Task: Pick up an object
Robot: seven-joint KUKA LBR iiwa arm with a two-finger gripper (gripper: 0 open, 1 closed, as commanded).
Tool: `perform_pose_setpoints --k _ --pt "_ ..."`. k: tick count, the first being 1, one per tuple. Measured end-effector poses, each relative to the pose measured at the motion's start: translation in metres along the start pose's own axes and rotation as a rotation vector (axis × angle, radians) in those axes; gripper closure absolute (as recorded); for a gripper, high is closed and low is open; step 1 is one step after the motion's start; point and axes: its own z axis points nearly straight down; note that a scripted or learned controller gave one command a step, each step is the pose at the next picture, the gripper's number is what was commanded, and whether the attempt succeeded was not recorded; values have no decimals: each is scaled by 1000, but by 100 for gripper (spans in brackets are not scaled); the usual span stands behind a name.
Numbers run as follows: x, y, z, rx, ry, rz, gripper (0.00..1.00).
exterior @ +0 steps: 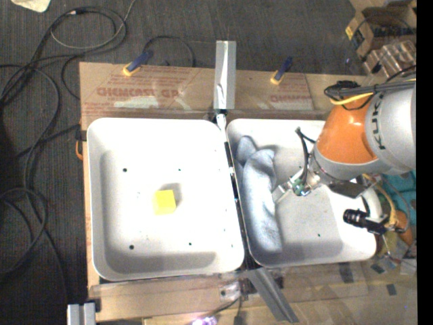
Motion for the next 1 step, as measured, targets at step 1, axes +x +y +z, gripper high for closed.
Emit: perform_pose_setpoints --k 1 --pt "-7 64 3 -11 -9 89 0"
